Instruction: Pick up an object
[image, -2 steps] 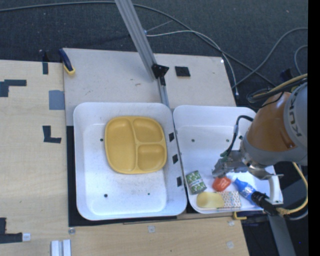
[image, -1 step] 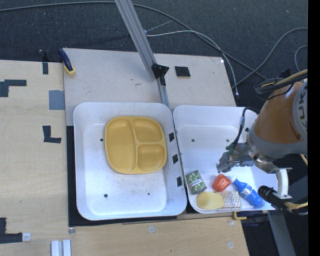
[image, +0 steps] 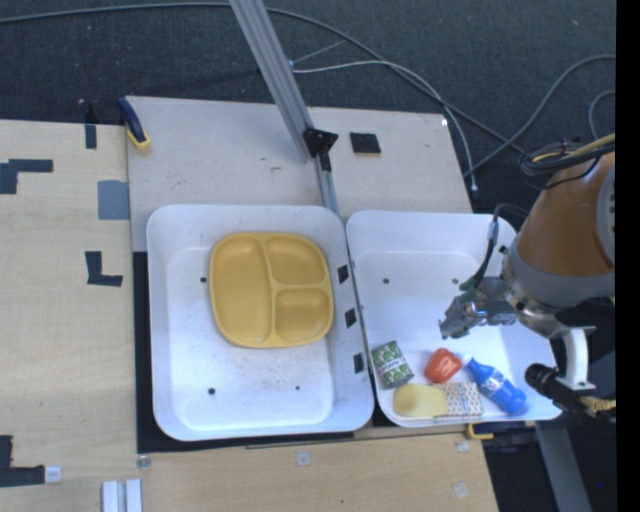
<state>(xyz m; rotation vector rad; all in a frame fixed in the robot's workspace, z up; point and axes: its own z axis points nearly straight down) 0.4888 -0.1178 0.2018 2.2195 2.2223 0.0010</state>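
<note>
- My claw (image: 462, 318) sits over the right shallow white plastic bin (image: 420, 235), toward its right side, above bare bin floor.
- Claw state: can't tell from this angle. Dark metal blob, nothing visibly gripped in it.
- Pickable items are bunched in the right bin's front corner, below and beside my claw:
  - small red-orange rounded object (image: 443, 365), nearest the claw, just below it
  - blue plastic bottle-shaped object (image: 497, 386), lying tilted, just right of the red one
  - pale yellow rounded lump (image: 420, 401) against the front wall
  - small white speckled packet (image: 463, 399), touching the yellow lump, between it and the blue one
  - green patterned square packet (image: 391, 364), left of the red one, near the bin's left wall
- Left shallow white bin (image: 170, 300) holds a yellow plastic compartment tray (image: 271, 289), three sections, lying flat in the upper middle.
- Both bins sit side by side on the bench (image: 60, 300).
</note>
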